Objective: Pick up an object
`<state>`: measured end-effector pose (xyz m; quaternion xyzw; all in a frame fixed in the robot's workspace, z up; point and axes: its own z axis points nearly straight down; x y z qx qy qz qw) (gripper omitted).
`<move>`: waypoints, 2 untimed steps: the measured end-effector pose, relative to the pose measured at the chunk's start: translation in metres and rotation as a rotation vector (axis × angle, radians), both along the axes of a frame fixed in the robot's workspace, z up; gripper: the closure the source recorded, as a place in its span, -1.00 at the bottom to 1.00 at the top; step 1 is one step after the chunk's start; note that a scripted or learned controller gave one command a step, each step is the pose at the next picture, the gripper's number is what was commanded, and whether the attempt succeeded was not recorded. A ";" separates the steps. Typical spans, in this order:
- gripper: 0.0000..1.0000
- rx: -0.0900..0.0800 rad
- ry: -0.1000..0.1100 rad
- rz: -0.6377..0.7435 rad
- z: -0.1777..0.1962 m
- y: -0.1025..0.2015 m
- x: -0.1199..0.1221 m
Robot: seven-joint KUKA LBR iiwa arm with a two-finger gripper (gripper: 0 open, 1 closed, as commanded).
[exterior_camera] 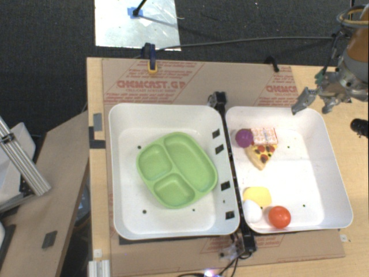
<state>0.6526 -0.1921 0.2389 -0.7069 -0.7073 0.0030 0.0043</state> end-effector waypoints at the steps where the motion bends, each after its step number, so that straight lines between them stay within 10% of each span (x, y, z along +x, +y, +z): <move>1: -1.00 -0.003 -0.012 0.003 0.009 0.001 0.002; 2: -1.00 -0.002 -0.009 0.001 -0.037 0.000 -0.006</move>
